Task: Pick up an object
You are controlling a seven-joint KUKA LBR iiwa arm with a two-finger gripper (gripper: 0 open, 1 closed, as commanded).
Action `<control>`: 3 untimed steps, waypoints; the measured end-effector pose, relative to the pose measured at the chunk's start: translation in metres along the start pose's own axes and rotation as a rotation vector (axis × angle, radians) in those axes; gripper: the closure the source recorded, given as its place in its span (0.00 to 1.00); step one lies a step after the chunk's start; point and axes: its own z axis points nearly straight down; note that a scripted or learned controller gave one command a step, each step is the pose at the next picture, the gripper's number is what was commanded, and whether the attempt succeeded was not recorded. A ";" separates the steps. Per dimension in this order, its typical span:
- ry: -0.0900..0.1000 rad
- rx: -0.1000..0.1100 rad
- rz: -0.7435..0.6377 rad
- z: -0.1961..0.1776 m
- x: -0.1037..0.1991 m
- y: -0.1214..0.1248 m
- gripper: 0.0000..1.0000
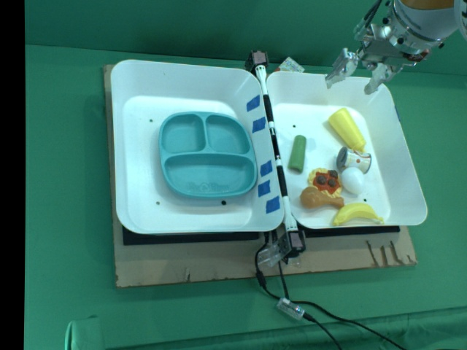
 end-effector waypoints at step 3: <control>-0.016 0.033 0.001 0.176 -0.011 0.078 0.00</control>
